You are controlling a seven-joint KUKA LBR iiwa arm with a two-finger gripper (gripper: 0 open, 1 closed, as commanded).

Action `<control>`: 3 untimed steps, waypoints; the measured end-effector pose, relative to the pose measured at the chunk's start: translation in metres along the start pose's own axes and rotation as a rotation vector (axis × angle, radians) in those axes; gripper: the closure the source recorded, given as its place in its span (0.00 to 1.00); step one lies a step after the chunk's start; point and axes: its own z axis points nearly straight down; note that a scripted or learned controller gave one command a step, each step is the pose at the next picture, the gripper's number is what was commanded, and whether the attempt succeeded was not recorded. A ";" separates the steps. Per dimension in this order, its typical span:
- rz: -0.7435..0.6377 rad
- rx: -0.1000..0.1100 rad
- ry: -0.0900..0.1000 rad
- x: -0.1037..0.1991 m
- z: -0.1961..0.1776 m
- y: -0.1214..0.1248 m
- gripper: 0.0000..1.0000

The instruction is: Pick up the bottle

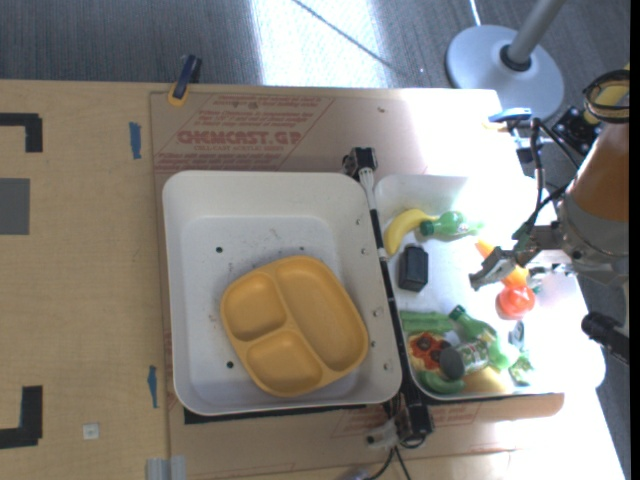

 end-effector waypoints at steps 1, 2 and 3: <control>0.005 -0.002 -0.001 0.023 0.122 0.019 0.00; 0.008 -0.005 -0.001 0.023 0.112 0.020 1.00; -0.185 -0.005 -0.003 -0.053 0.060 0.032 1.00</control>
